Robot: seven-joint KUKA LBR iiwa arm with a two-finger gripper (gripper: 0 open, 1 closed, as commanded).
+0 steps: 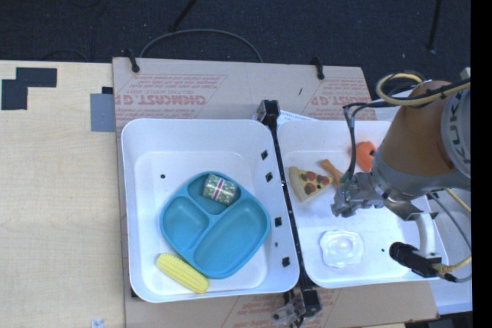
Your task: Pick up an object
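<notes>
Pizza slice (310,183) lies flat in the right bin (369,279), so your gripper (344,203) hangs just beside it for a top-down reach; its closure can't be told.

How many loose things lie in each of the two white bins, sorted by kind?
Toy food: 4 (yellow corn cob, pizza slice, orange piece, tan stick)
Blue divided plate: 1
Small striped can: 1
Clear plastic lid: 1
Total: 7

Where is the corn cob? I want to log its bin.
The corn cob lies in the left bin, at its front-left corner, just beside the blue divided plate.
</notes>
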